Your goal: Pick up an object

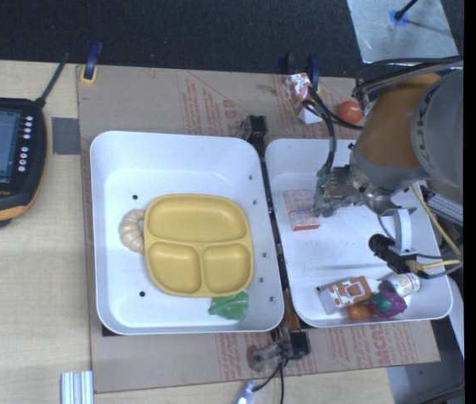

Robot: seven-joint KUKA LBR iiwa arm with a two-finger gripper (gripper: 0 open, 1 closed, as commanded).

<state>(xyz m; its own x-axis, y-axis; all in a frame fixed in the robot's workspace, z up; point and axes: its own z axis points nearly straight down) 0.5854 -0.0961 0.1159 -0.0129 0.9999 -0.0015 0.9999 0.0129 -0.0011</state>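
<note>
In the right bin (440, 310), a brown carton (348, 293) bears unreadable print.

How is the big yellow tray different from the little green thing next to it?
The yellow tray is much bigger than the green thing. The yellow tray is a rounded rectangle split into three compartments, while the green thing is a small lumpy shape with no compartments. The yellow tray sits near the middle of the left bin; the green thing lies at the bin's near edge, by the tray's corner. Both are in the left bin.

Wooden bench (19, 293), dark floor (179, 11) behind.
</note>
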